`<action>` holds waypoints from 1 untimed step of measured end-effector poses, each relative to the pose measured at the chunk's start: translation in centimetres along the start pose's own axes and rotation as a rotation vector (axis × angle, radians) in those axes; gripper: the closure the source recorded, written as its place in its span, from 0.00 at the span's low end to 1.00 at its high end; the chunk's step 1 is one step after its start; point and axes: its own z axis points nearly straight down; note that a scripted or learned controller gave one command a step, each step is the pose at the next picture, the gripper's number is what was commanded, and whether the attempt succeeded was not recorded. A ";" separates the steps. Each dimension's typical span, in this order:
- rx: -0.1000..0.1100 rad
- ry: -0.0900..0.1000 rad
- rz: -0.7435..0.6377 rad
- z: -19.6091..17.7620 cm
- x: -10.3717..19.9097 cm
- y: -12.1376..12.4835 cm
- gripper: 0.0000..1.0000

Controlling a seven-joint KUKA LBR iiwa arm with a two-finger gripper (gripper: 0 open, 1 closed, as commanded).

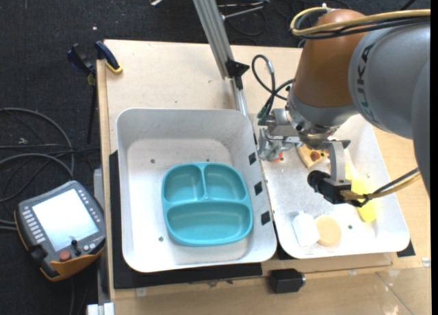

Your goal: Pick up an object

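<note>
My gripper (272, 145) hangs low over the far left part of the right bin (390, 238), close to the wall it shares with the left bin. In the right bin's near corner a white lump (302, 229) lies beside a pale orange round piece (329, 231). A yellow piece (367, 211) lies further right. A small orange-brown thing (313, 157) peeks out under the wrist, just right of the gripper. Nothing shows as held.
The left bin (137, 142) holds a teal divided plate (204, 203). A slanted metal pole (212, 22) rises behind the bins. The big grey and orange arm (356, 67) covers the right bin's far side. A handheld pendant (60, 224) lies off the bench at left.
</note>
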 end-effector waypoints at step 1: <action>-0.001 0.000 -0.001 0.1 4.4 -1.2 1.00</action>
